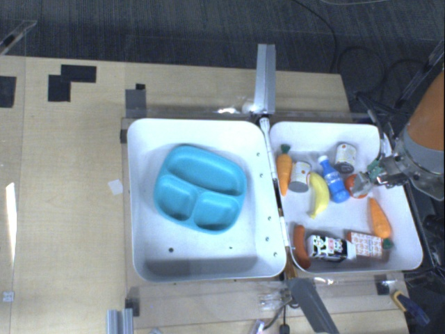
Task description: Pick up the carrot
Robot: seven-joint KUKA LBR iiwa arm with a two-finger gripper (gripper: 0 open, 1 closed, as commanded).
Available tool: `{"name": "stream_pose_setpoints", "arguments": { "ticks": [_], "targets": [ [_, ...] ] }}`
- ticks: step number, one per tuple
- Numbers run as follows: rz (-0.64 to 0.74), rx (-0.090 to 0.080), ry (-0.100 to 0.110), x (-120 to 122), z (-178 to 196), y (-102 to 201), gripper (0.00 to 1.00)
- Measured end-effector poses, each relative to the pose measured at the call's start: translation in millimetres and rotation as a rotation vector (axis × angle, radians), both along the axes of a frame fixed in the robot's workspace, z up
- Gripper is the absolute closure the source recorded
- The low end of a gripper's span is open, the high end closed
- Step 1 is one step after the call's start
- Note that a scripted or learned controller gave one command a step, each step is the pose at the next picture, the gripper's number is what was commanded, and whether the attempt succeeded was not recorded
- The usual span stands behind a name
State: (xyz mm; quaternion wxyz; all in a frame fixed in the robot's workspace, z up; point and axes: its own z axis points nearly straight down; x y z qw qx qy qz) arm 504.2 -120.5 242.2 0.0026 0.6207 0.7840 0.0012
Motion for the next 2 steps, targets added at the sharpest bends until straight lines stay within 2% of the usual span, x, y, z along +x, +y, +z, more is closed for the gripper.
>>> {"name": "stream_pose_setpoints", "arguments": {
  "ticks": [1,2],
  "targets": [
    [0.164,-0.003,-0.005,-13.7,-152.0,-40.7,1.00],
    [0.377,-0.006,-0.009,-11.7,-152.2,-85.1,1.00]
  ]
}}
